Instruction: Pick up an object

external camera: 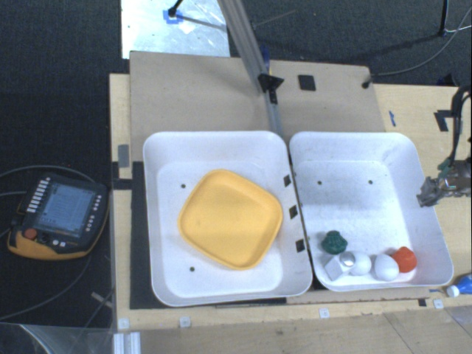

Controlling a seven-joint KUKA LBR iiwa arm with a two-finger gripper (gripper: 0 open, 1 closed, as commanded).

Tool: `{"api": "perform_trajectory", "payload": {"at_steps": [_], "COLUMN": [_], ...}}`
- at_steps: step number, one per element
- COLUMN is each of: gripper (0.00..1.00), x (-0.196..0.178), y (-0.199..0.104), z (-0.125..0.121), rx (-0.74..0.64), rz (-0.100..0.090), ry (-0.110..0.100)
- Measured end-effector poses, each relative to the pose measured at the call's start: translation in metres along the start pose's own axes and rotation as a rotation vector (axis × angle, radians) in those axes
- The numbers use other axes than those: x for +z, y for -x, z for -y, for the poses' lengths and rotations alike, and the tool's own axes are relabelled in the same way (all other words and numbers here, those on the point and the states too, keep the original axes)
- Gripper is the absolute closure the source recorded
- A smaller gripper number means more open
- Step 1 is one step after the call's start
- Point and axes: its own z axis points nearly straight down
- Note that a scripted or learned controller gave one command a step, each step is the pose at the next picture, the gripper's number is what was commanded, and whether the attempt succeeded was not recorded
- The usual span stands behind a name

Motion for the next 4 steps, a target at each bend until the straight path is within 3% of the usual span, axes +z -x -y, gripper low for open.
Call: {"api": "perform_trajectory", "payload": {"at_steps": [4], "gripper": [1.0], "x": [0.014], "y": [-0.202], "z": [-0.037], "rx": [-0.004], "rz": [-0.002], "ry": [-0.003]}}
